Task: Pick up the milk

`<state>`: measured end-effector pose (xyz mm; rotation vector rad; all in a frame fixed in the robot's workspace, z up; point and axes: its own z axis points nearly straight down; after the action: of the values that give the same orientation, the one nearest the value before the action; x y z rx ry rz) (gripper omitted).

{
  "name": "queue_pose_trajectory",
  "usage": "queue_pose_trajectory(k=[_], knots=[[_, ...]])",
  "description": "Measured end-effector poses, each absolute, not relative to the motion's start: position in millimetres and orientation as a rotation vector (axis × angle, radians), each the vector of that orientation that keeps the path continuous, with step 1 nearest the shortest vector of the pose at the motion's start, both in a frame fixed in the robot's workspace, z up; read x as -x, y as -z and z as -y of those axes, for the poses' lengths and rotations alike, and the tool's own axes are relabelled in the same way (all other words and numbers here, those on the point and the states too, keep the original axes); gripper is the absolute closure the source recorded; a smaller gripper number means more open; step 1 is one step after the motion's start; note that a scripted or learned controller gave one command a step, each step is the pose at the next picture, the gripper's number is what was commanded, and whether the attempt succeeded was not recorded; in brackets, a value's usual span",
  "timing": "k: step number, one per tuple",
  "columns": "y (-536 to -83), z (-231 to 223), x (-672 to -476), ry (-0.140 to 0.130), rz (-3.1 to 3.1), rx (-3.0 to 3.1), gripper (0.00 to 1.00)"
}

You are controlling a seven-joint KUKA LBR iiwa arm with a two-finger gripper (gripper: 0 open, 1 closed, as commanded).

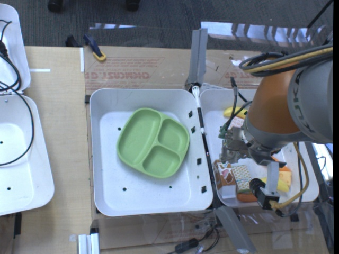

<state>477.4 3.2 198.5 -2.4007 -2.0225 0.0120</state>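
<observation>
Hand [231, 155] low above milk [226, 174]

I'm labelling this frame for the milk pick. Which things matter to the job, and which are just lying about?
Job: the carton in the right bin, seemingly the milk; the gripper above it.

Lying about: green divided plate in the left bin; yellow item; orange item.

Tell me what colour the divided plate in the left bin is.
Light green; the divided plate shows plainly in the camera view.
</observation>
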Motion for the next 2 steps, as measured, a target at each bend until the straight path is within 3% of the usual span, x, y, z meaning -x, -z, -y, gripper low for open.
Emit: queue_pose_trajectory(k=[1,2], knots=[[-207,-2,-478.1,-0.016,2.024,2.400,1.00],[-190,-59,-476.9,-0.008,2.121,2.314,1.00]])
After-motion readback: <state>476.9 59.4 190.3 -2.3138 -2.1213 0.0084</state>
